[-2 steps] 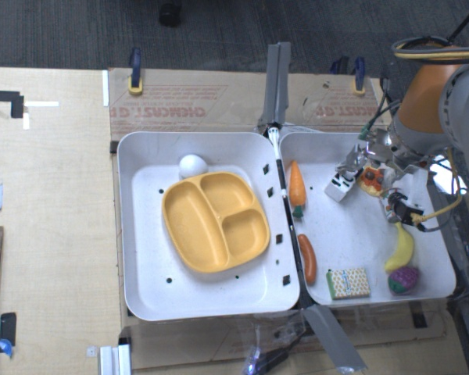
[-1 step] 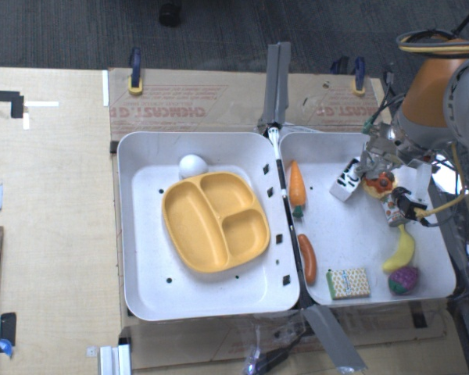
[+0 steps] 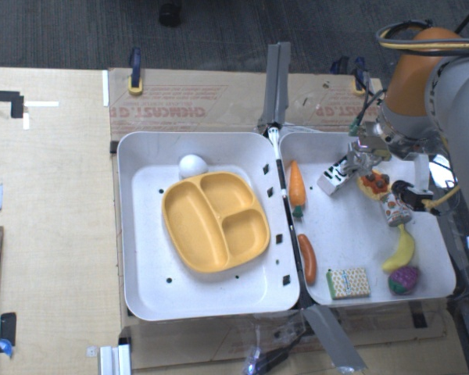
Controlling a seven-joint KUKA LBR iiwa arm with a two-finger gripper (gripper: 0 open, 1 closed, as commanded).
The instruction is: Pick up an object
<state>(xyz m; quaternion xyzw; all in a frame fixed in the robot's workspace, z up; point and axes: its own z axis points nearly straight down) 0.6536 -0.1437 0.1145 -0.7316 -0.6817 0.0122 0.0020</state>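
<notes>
My gripper [image 3: 338,175] hangs low over the upper middle of the right bin [image 3: 352,237], at the end of the grey arm with its orange band [image 3: 416,69]. It is between an orange carrot [image 3: 296,184] on its left and a red-and-orange toy food piece [image 3: 374,184] on its right. I see nothing clearly held. A brown sausage [image 3: 306,258] lies below the carrot. Along the bin's front and right side are a speckled green-edged block [image 3: 349,283], a yellow banana [image 3: 401,251], purple grapes [image 3: 403,280] and a small patterned item [image 3: 395,209].
The left bin [image 3: 141,287] holds a yellow divided plate [image 3: 216,220] and a white ball [image 3: 192,164] at the plate's back edge. A raised divider [image 3: 281,209] separates the two bins. Cables and the arm's body crowd the right bin's far right side.
</notes>
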